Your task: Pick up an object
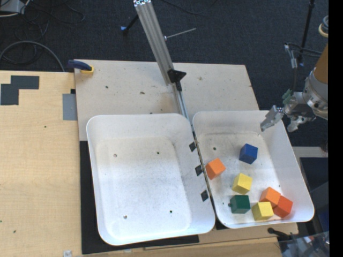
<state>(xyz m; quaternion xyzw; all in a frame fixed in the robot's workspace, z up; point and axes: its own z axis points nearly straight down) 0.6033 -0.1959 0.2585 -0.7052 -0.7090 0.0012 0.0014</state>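
Coloured blocks [248, 153] in right bin [298, 167]

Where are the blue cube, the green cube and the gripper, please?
blue cube [248, 153], camera view, top face.
green cube [240, 203], camera view, top face.
gripper [280, 118], camera view, between its fingertips.

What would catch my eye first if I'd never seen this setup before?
Bright toy blocks lie scattered in the right bin: a blue block, two yellow, a green and three orange or red. The gripper hangs at that bin's upper right rim, and a slanted metal rail rises behind the bins.
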